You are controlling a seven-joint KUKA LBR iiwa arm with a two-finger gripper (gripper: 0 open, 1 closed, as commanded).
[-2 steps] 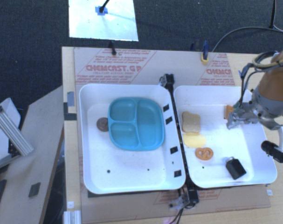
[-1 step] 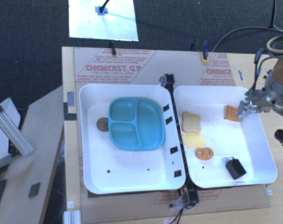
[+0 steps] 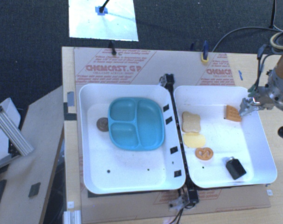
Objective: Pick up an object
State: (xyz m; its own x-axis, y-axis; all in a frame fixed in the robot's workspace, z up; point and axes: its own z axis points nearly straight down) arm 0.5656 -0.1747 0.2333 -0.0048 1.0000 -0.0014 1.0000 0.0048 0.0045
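Left bin: blue divided plate, small round brown object touching its left edge. Right bin: toast slice, yellow piece, pretzel, black block, orange waffle piece near far-right rim. Gripper just beside waffle; finger state cannot tell.

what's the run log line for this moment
task: pick up an object | gripper: over right bin far edge, beside waffle piece | grasp: none seen | left bin: blue divided plate
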